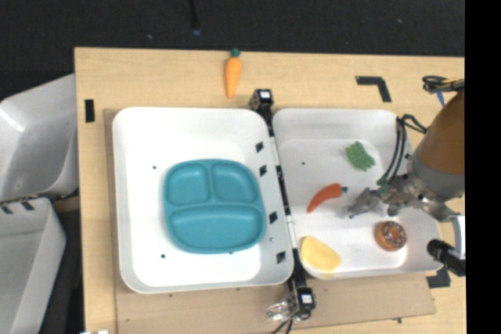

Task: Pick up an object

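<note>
The right bin [329, 121] holds several small toys: a red chili pepper [324, 196], a green leafy piece [360, 156], a yellow wedge [319, 254] and a brown donut-like round [390, 235]. My gripper [366, 203] reaches in from the right and sits low in this bin, just right of the chili and up-left of the round piece. Its dark fingers point left toward the chili, and nothing shows between them. The arm's orange band [446, 138] is at the right edge.
The left bin [133, 129] holds a teal divided plate [211, 205]. An orange toy carrot [232, 74] lies on the wooden bench behind the bins. Black clips [262, 99] join the bins along the middle wall.
</note>
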Controlling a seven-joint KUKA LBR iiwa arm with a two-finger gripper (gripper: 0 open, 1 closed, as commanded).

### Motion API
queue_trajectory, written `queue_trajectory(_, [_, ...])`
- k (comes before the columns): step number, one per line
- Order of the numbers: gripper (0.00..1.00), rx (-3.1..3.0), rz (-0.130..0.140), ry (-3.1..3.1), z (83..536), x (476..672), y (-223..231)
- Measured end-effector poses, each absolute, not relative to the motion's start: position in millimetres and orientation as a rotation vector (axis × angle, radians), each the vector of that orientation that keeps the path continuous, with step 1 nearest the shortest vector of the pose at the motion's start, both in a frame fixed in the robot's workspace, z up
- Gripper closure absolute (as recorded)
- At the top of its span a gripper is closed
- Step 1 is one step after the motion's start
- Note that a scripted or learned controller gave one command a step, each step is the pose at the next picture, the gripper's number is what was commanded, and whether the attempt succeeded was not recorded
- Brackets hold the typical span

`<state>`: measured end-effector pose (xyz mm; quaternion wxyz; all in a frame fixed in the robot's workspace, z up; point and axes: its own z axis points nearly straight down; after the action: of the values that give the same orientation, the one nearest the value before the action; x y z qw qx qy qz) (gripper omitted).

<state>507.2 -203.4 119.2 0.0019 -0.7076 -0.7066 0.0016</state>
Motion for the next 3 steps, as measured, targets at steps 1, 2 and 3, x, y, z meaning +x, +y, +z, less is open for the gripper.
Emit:
queue_trajectory(1, [1.0, -2.23, 0.0, -2.217, 134, 508.6, -205])
queue_trajectory(2, [1.0, -2.224, -0.005, -2.231, 196, 508.5, -201])
queue_trajectory(3, [1.0, -2.224, -0.003, -2.23, 252, 506.0, -213])
